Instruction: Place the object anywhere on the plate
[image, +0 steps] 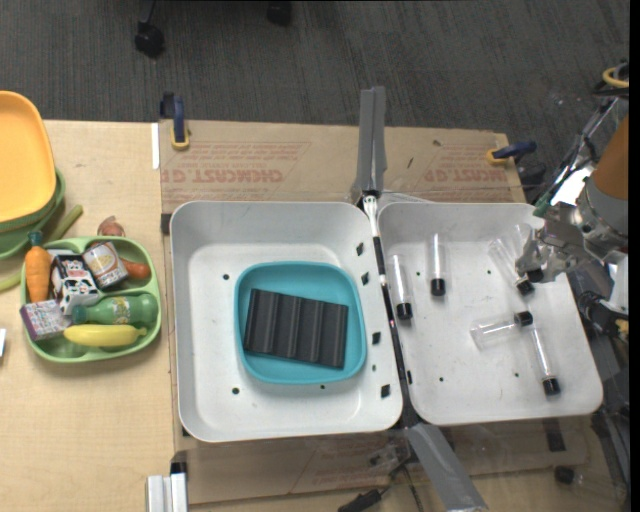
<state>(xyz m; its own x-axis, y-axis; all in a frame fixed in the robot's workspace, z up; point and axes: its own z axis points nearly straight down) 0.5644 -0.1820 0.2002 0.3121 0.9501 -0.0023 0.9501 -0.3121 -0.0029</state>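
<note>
A teal plate (300, 276) lies in the left bin (200, 300), and a dark ridged block (297, 327) rests across its middle. Several clear tubes with black caps lie in the right bin (460, 390). One tube (398, 285) is by the left wall, another (436, 262) is beside it, and a third (495, 330) is near the centre. My gripper (538, 258) hangs over the right bin's far right side. It is directly above a slanted tube (510, 262) whose black cap sits at the gripper's lower edge. Whether that tube is gripped cannot be made out.
A further tube (543, 360) lies near the right bin's front right corner. A green tray (150, 335) of toy food and a stack of yellow and green plates (25, 160) sit on the bench to the left. Clamps hold the cardboard sheet at the back.
</note>
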